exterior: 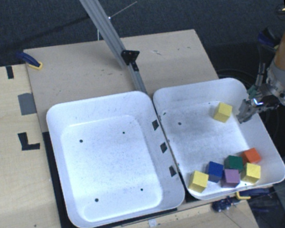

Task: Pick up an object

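One yellow cube (222, 112) sits just beside the end effector (244, 111), whose grip state I cannot tell, and a sideways nudge risks knocking it away.

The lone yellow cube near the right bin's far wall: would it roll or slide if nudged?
The yellow cube has flat faces, so it probably slides rather than rolls. It looks rigid and small, likely light. The right bin floor looks smooth, so a nudge may skid it.
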You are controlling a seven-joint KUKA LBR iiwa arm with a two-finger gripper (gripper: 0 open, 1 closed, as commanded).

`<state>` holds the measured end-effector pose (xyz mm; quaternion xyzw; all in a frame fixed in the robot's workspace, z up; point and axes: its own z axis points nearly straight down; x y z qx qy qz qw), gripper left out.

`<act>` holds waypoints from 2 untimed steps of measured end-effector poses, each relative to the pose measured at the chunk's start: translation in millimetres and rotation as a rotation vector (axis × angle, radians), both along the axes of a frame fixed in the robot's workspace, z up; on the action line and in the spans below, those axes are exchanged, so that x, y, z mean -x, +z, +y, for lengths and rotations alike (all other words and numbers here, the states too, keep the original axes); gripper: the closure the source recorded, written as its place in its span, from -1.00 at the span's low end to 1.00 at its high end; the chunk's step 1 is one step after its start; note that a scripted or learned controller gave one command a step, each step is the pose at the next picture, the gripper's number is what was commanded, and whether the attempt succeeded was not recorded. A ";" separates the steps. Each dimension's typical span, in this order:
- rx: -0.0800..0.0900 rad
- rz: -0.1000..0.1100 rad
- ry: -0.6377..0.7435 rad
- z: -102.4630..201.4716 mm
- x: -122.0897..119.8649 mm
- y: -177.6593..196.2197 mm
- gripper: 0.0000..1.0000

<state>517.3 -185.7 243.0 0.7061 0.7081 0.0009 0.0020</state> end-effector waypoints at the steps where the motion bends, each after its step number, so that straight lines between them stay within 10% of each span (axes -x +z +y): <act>1: 0.000 0.001 -0.001 0.3 -1.0 33.7 1.00; 2: -0.003 0.006 0.003 48.5 -24.9 17.5 1.00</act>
